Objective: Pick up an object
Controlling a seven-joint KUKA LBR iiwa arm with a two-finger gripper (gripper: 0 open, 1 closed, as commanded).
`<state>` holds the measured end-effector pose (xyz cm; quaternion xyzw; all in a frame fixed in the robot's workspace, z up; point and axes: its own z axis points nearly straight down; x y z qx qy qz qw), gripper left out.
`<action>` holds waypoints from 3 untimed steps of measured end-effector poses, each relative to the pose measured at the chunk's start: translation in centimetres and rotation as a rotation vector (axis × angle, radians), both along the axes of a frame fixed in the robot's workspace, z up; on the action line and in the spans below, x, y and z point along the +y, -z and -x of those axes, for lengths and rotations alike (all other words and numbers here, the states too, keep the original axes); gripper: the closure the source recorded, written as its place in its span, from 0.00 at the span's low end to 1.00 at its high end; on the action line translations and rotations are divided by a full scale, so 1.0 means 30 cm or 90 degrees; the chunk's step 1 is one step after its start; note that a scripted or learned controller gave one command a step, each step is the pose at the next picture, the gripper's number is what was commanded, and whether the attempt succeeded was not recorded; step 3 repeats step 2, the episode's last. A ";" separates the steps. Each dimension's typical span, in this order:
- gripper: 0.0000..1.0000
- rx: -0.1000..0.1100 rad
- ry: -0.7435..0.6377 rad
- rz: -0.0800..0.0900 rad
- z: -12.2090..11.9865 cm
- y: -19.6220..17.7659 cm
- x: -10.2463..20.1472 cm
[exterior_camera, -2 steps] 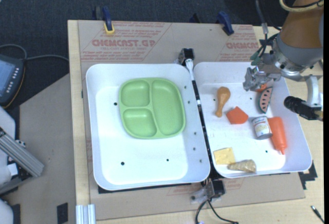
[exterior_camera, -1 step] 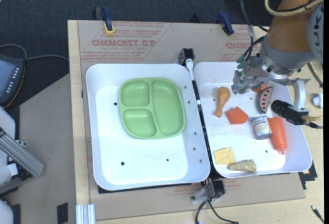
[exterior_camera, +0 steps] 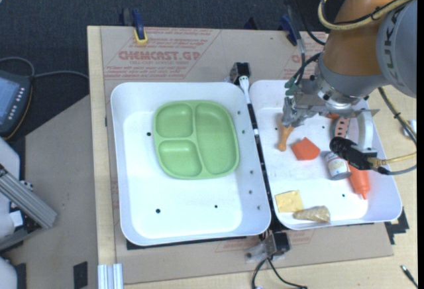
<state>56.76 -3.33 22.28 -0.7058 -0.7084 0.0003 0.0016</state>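
My gripper (exterior_camera: pixel 292 115) hangs over the far left part of the right bin (exterior_camera: pixel 391 205). Just below it a small orange stick (exterior_camera: pixel 283 138) lies tilted on the bin floor, its upper end right under the gripper; I cannot tell whether they touch. A red-orange block (exterior_camera: pixel 305 149) lies just right of the stick. Further right are a small grey jar (exterior_camera: pixel 336 166) and an orange carrot (exterior_camera: pixel 361 183). At the bin's front lie a yellow cheese square (exterior_camera: pixel 289 201) and a tan bread piece (exterior_camera: pixel 313 215).
The left bin (exterior_camera: pixel 132 215) holds a green divided plate (exterior_camera: pixel 197 139). A pink striped strip (exterior_camera: pixel 342 126) and a white curved piece (exterior_camera: pixel 366 133) lie under the arm at the right bin's back. A black ridge (exterior_camera: pixel 255 142) separates the bins.
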 end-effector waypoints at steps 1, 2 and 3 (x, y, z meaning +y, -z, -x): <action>1.00 -0.002 0.000 0.000 0.022 -0.039 0.065; 1.00 -0.002 0.002 0.001 0.025 -0.040 0.039; 1.00 -0.002 0.002 0.001 0.025 -0.040 0.039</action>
